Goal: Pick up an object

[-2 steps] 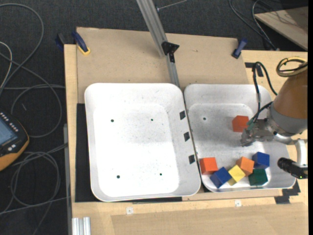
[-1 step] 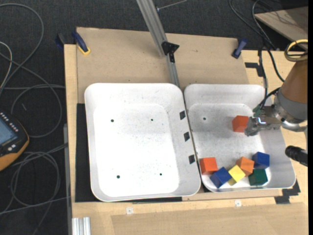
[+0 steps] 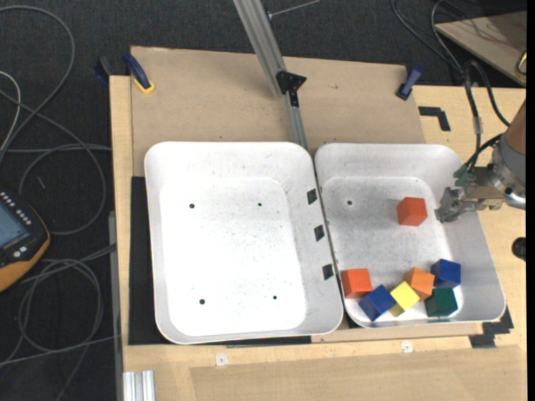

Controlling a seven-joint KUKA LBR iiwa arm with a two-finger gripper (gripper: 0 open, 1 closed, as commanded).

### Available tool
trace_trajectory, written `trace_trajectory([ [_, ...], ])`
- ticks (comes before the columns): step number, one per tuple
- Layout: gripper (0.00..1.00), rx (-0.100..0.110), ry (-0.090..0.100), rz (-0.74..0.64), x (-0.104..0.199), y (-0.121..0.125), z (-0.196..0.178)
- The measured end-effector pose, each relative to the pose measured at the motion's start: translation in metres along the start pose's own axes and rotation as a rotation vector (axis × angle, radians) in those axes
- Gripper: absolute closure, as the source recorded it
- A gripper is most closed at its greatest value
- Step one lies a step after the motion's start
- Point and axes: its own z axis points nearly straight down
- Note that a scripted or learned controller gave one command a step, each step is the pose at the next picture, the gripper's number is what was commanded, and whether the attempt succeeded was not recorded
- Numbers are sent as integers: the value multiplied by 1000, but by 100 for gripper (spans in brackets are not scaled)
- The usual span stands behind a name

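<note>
Down at the near edge of the shallow white plastic right bin [image 3: 468, 224], I see little cubes bunched up: a blue one [image 3: 377, 301], a yellow one [image 3: 405, 295], a green one [image 3: 441, 302] and more, touching each other. I would go for the lone small orange cube [image 3: 411, 210], which sits up the bin from that bunch, well apart from it. It looks light and hard, with flat sides, so I would pinch two opposite flat faces. My grey two-finger gripper [image 3: 448, 205] hangs just beside that cube, on the side toward the bin's right rim, and I cannot tell how wide it is. That rim is close behind the gripper, so room there is tight. Bare floor lies on the cube's other sides.
</note>
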Motion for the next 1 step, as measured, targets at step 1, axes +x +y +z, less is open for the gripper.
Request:
trace_trajectory([
  [1, 100, -1, 0, -1, 0, 2, -48],
])
